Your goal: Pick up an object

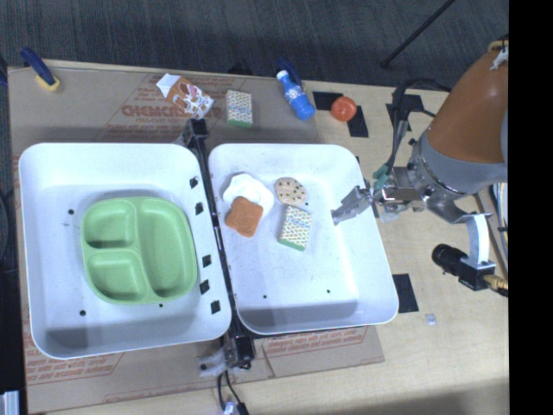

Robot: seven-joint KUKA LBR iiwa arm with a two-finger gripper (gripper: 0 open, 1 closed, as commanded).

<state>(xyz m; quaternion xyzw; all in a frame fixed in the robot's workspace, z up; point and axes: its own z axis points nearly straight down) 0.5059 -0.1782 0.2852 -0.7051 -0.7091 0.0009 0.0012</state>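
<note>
In the right bin [346, 305] lie a white piece [244, 186], an orange-brown toast-like piece [244, 218] resting partly on it, a round brown cookie [290, 190] and a patterned green-and-white block [295, 228]. My gripper [351, 206] hovers over the right side of this bin, to the right of the patterned block and apart from it. Nothing is seen between its fingers. The grey arm with its orange band reaches in from the right.
The left bin [43, 232] holds a green divided plate [138, 247]. Behind the bins on the cardboard lie a snack packet [184, 96], a small patterned block [239, 108], a blue bottle [296, 95], an orange ball [344, 107] and a blue-yellow clip [40, 68].
</note>
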